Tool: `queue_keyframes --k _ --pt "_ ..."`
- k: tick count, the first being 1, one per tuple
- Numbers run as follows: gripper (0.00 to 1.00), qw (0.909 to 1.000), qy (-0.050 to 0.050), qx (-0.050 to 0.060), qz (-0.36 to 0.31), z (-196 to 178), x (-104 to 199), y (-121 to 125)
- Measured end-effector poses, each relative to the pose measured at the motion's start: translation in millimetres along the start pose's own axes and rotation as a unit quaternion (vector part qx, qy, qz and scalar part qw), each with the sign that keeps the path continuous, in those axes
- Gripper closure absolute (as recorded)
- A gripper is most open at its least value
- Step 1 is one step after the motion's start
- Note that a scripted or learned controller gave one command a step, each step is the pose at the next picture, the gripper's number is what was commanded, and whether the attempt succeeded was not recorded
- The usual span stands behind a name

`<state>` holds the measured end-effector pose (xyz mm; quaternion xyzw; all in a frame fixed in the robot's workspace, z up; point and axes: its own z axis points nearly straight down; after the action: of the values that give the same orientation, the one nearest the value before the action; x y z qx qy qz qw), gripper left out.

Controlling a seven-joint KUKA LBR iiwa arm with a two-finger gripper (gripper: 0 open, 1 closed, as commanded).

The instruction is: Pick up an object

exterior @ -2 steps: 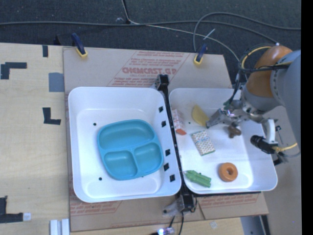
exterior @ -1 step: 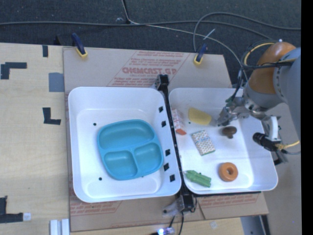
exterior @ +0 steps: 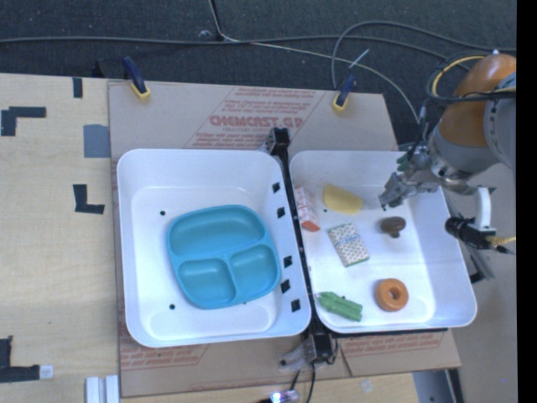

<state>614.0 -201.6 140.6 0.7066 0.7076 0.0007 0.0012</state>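
Hanging over the right bin (exterior: 445, 250), the gripper (exterior: 393, 196) sits low near that bin's upper right area, its dark tip just above a small brown object (exterior: 393, 224); whether it is open or closed cannot be told from this slanted view, and nothing can be seen gripped in it.

That right bin carries several things. A yellow wedge-shaped piece (exterior: 341, 199) lies just left of the gripper. Against the divider rests a small white and red packet (exterior: 305, 208). Near the middle lies a patterned, pale rectangular pouch (exterior: 348, 244), tilted. Toward the front wall are a green, knobbly toy (exterior: 340, 306), perhaps a vegetable, and an orange ring like a doughnut (exterior: 392, 295), set apart from each other.

The left bin (exterior: 138, 225) holds a blue divided plate (exterior: 223, 254) with three compartments, lying flat and slightly turned.

The small brown object is dark, rounded on top and narrower below, roughly mushroom-shaped; it stands on the bin floor right of the pouch and above the doughnut, touching neither.
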Motion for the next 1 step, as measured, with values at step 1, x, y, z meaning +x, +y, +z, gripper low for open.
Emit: queue_keyframes --k 1 --pt "1.00 1.0000 0.000 0.000 0.000 -45.0 7.8 -0.6"
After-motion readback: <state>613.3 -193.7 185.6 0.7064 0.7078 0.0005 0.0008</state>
